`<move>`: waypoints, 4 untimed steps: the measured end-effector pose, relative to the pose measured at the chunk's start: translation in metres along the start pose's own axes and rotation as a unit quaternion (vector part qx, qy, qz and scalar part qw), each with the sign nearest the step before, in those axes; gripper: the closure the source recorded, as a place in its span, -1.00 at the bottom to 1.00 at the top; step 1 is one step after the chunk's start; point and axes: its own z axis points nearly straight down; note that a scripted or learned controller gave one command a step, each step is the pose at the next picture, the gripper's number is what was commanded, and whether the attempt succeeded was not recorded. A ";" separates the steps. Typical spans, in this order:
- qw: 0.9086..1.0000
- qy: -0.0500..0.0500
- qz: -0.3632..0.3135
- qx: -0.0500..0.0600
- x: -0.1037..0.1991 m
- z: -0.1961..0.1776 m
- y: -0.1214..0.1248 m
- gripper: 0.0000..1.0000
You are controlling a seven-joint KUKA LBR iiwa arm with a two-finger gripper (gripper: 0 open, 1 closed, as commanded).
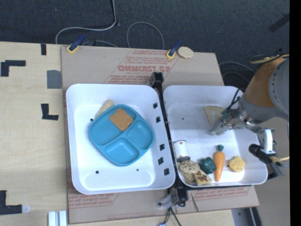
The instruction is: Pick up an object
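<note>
Here, the gripper [220, 125] is seen low inside the right bin [188, 98], near its middle, with the grey arm [263, 93] reaching in from the right. Whether anything is pinched cannot be told; the tip is too small and blurred.

The candidate objects are gathered along the bin's near edge, well apart from the gripper: a carrot [219, 163], a yellow piece [236, 164], a dark green item [207, 165] and a patterned cookie-like piece [192, 168]. In the left bin [80, 126], a blue divided plate [122, 135] is seen bearing a brown square [122, 119].

A miss is judged likely if the closure is made where the gripper now sits, since bare bin floor appears beneath it. Because the objects are crowded, one could be nudged against the wall, or two caught together.
</note>
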 end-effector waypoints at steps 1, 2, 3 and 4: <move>1.000 -0.001 -0.004 -0.002 0.030 0.001 0.096 -1.00; 1.000 0.000 0.002 0.002 0.039 -0.001 -0.043 -1.00; 1.000 0.002 -0.001 0.002 -0.010 0.000 -0.008 -1.00; 1.000 -0.001 -0.003 -0.001 -0.012 -0.017 0.075 -1.00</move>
